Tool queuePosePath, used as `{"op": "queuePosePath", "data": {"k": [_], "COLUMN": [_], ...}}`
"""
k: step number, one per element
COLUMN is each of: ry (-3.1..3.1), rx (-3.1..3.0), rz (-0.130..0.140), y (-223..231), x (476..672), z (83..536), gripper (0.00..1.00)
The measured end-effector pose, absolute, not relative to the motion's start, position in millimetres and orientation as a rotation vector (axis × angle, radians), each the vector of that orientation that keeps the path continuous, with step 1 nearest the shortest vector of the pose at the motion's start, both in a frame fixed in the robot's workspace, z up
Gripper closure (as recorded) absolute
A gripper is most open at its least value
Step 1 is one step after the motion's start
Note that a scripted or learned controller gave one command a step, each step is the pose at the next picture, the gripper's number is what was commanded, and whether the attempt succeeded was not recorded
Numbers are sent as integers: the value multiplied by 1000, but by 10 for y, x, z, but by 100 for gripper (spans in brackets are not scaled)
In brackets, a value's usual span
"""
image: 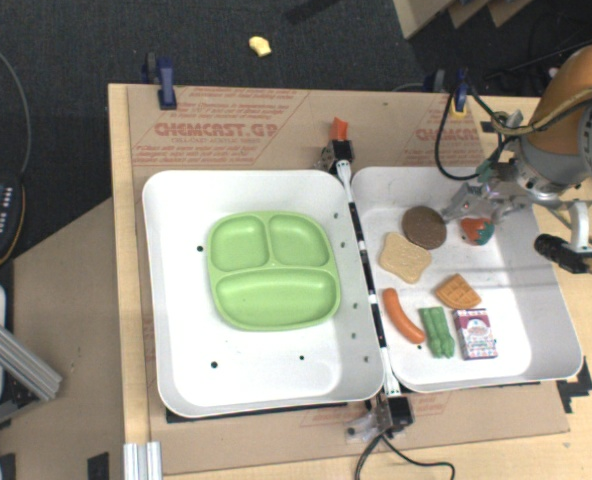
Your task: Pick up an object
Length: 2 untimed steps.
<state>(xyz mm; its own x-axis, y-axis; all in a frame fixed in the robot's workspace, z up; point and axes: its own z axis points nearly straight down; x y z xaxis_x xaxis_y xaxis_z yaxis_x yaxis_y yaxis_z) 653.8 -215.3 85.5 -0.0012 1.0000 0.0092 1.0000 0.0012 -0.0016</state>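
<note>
The small red and teal object [476, 230] sits near the far edge of the right bin [536, 363], just beside the brown round patty [424, 226]; it looks like light, hard toy plastic, smooth enough to slip, so a pinch across its narrow middle seems best; the gripper [473, 213] hangs directly over it, reaching in low from the right with the wrist bent down; whether it is spread or closed, or has anything, I cannot tell from here; the toast slice [405, 257] and cracker [457, 292] lie nearby, apart from it.
</note>
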Motion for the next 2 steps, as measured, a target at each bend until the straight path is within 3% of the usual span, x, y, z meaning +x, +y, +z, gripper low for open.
{"op": "queuePosePath", "data": {"k": [1, 2], "ry": [-2227, -2226], "rx": [-2219, -2217], "rz": [-4, -4], "y": [-2164, -2157], "x": [6548, 6546], "z": [968, 961], "gripper": [100, 0]}}
